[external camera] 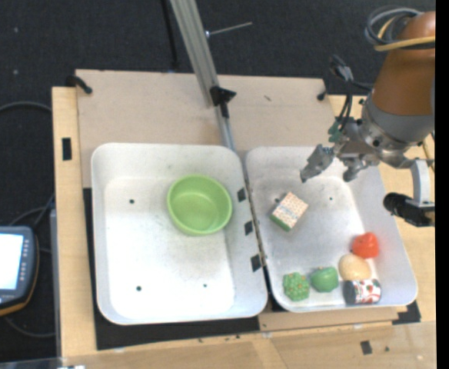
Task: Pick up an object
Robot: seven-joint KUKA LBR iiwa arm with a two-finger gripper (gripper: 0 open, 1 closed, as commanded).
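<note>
A wooden bench (155,106) carries 2 shallow white plastic bins side by side. The left bin (124,283) holds a round light-green plastic bowl (200,204) near its right edge. The grey arm with an orange band (401,75) reaches over the right bin's (340,214) far edge; its 2-finger gripper (333,167) hangs spread open, holding nothing. Below it, mid-bin, lies a small pale cube with green sides (289,211). Along the near edge sit a cream egg shape (354,267), an orange-red piece (366,245), 2 green lumps (296,285) and a red-white-black item (362,290).

Orange band above a grey wrist (390,133), dark-fingered pincer (334,167), looping grey cables.
</note>
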